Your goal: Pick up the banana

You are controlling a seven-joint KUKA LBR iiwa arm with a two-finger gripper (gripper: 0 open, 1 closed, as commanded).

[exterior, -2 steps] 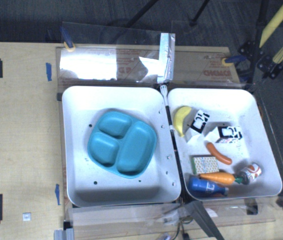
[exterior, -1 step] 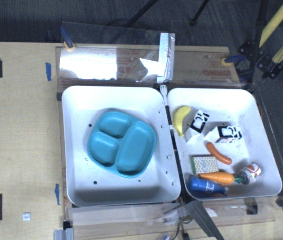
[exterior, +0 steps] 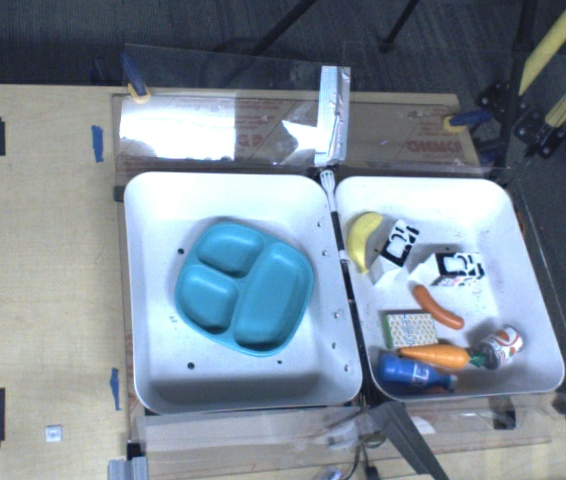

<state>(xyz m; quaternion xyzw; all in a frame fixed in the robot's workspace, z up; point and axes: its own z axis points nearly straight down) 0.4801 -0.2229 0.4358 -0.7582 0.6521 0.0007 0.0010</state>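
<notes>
Banana [exterior: 364, 240] lying in right bin [exterior: 448, 200], at roughly 10 o'clock of the bin floor, close against the left wall. Just beside it at 3 o'clock: black-and-white block [exterior: 398, 243]; second patterned block [exterior: 459, 267] further on toward 3. Orange-red sausage [exterior: 436, 306] near bin centre, apart from banana. Along 6 o'clock edge: green-speckled pad [exterior: 410, 327], carrot [exterior: 438, 356] lying over blue bottle [exterior: 413, 373], red-and-white ball [exterior: 504, 343] toward 5. Left bin [exterior: 163, 218] holding teal divided plate [exterior: 245, 286], centred. Gripper state: cannot tell. Banana resting free, nothing touching it from above.
</notes>
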